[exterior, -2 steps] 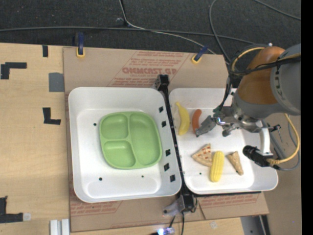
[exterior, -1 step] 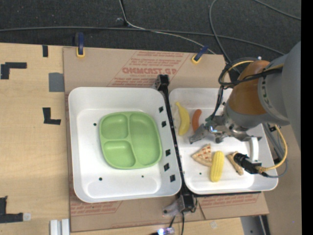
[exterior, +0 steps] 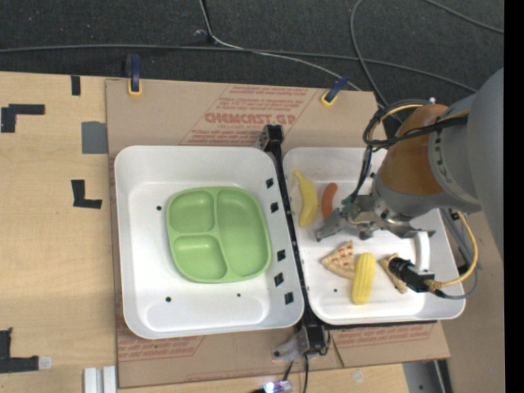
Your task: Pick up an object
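Clearly nothing is lifted yet; my end effector [exterior: 337, 223] sits low in the right bin [exterior: 434, 305], its dark fingers spread narrowly with nothing visible between them; the red sausage [exterior: 328, 200] lies just beside it, the pizza slice [exterior: 338, 259] just below, the banana [exterior: 306, 198] and corn cob [exterior: 363, 277] near; the green divided plate [exterior: 218, 234] rests in the left bin [exterior: 139, 170]; I judge the grasp itself remains to be done.
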Controlling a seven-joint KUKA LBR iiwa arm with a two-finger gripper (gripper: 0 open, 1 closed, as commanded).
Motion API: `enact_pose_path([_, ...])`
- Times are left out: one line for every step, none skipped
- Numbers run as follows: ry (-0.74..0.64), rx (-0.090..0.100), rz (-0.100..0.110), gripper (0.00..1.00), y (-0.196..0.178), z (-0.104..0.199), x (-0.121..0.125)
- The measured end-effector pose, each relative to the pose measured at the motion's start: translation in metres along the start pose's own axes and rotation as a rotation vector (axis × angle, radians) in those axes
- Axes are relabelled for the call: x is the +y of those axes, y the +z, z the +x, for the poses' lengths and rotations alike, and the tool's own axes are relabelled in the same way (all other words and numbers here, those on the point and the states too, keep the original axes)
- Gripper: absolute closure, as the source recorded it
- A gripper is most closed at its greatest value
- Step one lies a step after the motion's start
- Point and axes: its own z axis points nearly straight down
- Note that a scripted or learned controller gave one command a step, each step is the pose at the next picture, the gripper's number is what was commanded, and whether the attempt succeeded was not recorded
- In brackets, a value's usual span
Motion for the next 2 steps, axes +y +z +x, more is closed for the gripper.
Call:
enact_pose_path([0.0, -0.002, -0.003, 1.0, -0.011, -0.001, 0.001])
enact_pose_path([0.0, 0.0, -0.003, 1.0, -0.054, -0.001, 0.007])
